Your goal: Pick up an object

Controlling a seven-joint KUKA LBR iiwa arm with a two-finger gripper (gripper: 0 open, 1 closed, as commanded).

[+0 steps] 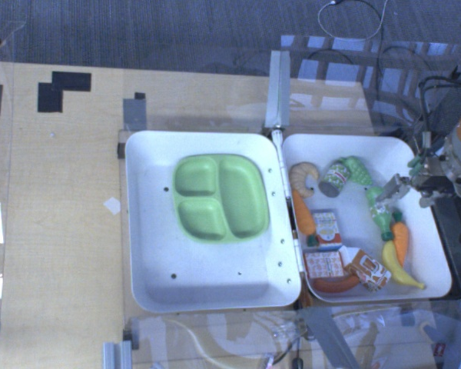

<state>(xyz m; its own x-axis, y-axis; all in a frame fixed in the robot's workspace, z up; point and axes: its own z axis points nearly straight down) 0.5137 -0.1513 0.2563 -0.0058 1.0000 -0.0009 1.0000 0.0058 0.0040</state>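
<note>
Can [336,178], label illegible, right bin [438,283]

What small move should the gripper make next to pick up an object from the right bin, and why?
Probably lower a little, straight down. The two-finger gripper hangs over the right shallow white bin, near its right wall, above a small green leafy toy lying next to the orange toy carrot. Nothing sits between its fingers, so a short descent may bring them around the green toy.
</note>
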